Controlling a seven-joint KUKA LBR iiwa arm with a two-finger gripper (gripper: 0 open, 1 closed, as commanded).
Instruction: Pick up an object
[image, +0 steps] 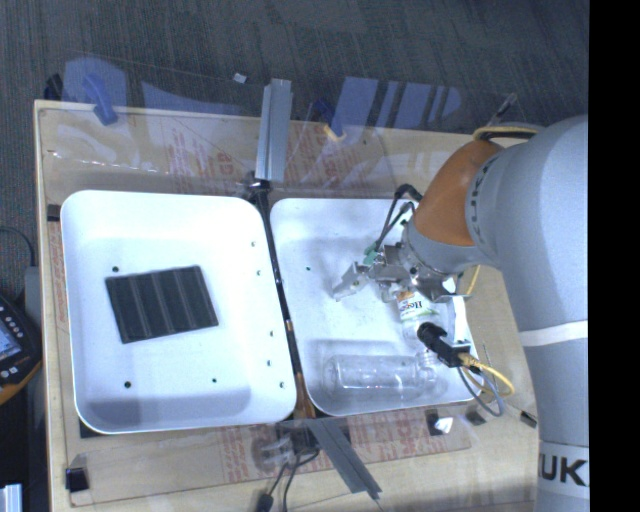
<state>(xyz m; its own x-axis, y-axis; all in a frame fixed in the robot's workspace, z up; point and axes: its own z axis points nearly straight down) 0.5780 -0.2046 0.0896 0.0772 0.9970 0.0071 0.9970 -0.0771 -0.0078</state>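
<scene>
Bench: pale wooden top (150, 455) printed with faded red lettering; dark carpet lies beyond its far edge; two shallow white bins sit side by side on it, touching along a black seam.
Left bin: white bin (90, 300) carrying a dark ribbed mat (161, 303) near its middle.
Right bin: white bin (300, 240) where the arm works; a clear plastic bottle (380, 375) lies on its side along the near edge; a small labelled bottle (411, 305) sits close to the right edge, partly under the wrist.
Arm: grey arm (540, 230) with its orange band reaches in from the right edge of the bench, the wrist bent low over the right bin.
Gripper: gripper (352, 283) hangs low over the middle of the right bin, pointing toward the seam; whether its fingers are parted or closed I cannot tell; no object visibly sits between them.
Task thing: likely the small labelled bottle or the clear bottle; both rest on the bin floor, neither lifted.
Risk, miss: the gripper tip seems to sit beside bare bin floor, away from either bottle; closing there would probably catch nothing.
Risk, roll: the clear bottle is round and smooth; a glancing touch could send it rolling along the near edge.
Risk, snag: loose cables (470, 370) dangle by the right corner and could drag the small bottle.
</scene>
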